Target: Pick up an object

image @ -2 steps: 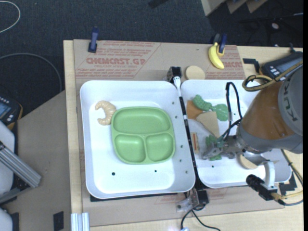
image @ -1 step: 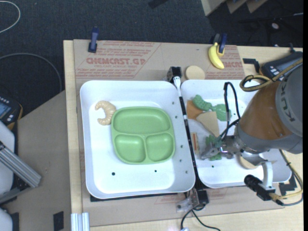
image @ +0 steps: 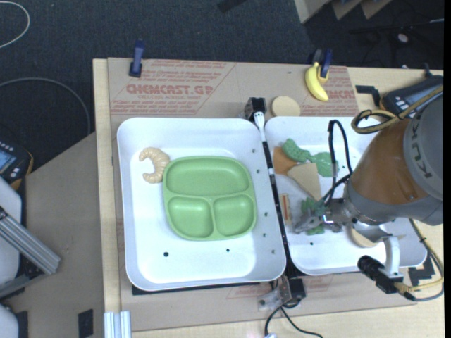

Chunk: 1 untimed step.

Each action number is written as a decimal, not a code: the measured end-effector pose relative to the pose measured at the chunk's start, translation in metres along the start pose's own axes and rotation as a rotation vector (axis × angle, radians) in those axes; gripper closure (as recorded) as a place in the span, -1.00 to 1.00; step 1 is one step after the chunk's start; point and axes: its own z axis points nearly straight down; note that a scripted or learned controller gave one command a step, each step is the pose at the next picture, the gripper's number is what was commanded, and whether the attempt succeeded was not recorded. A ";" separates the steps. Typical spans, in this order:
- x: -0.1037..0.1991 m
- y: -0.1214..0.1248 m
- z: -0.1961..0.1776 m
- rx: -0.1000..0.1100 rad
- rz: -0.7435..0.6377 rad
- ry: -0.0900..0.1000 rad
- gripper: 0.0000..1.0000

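Observation:
My gripper (image: 308,221) is low in the right bin (image: 317,263), near its left wall. It sits right against a small dark green toy (image: 310,206); whether it holds the toy is unclear. Behind it lie a tan wedge (image: 307,179), a brown piece (image: 281,162) and a light green leafy toy (image: 304,153). A thin orange stick (image: 285,207) lies by the bin's left wall. My arm covers the right half of this bin, and a pale round item (image: 359,238) peeks out under it.
The left bin (image: 141,252) holds a green divided plate (image: 209,196) and a croissant (image: 154,163) at its upper left. On the bench behind the bins are a banana (image: 316,83), a tan disc (image: 285,106) and two blue clamps (image: 137,58).

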 end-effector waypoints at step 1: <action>-0.003 0.043 0.000 -0.005 -0.002 -0.003 -1.00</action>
